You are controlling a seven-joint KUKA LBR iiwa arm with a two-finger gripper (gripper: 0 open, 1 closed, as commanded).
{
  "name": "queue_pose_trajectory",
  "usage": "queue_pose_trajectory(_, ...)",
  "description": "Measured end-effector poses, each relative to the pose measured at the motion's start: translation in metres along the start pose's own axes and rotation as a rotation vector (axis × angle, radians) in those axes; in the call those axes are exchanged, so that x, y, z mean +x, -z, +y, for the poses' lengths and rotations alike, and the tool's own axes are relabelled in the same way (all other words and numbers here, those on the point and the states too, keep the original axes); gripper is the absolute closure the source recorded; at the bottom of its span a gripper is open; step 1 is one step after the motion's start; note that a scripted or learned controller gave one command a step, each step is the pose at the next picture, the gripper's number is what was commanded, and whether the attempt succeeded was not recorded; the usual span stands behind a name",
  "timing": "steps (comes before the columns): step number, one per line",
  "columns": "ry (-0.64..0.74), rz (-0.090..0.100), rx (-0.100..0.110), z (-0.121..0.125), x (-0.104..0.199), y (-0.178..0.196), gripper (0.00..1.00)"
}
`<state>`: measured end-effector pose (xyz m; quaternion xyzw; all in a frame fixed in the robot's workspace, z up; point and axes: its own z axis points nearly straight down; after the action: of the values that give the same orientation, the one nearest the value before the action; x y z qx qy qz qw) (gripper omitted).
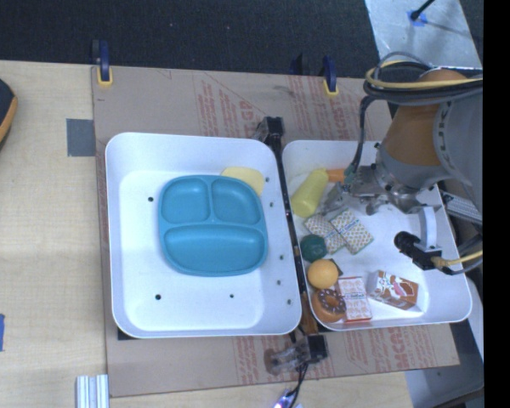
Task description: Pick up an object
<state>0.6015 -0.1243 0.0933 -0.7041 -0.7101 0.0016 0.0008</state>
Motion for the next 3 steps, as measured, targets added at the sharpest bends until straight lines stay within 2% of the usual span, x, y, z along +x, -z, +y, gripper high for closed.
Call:
queue_pose_trajectory(1, -0.008, -0.007, 0.002, 0.054, 0.002, -0.001, 0.00)
queue_pose_trajectory(2, -0.008, 0.000, 0.006, -0.032, -0.012, -0.002, 0.00)
queue_pose_trajectory(3, -0.005, 0.000, -0.003, -0.109, 0.005, -0.001, 0.00)
